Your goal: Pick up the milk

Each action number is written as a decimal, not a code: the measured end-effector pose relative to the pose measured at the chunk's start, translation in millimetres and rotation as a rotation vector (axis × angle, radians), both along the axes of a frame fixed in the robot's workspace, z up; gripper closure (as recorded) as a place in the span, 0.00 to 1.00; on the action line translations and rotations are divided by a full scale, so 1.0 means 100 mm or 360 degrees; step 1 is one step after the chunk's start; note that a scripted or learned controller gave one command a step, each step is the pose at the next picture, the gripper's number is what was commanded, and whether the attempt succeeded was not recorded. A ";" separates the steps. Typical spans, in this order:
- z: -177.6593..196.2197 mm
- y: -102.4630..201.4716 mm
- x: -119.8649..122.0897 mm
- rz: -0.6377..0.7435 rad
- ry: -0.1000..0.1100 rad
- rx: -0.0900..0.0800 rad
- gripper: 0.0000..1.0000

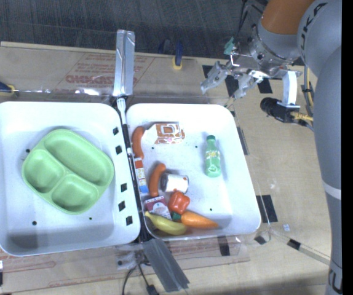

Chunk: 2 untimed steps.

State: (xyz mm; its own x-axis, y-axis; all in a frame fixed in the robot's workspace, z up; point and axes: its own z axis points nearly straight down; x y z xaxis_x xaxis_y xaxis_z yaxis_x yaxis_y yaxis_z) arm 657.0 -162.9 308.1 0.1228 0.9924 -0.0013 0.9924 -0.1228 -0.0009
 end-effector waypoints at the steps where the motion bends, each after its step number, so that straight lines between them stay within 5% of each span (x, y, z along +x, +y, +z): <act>1: -1.62 0.47 -0.85 0.0288 0.0008 0.0003 0.00; 2: -0.99 0.46 -1.81 0.0280 0.0003 0.0003 0.00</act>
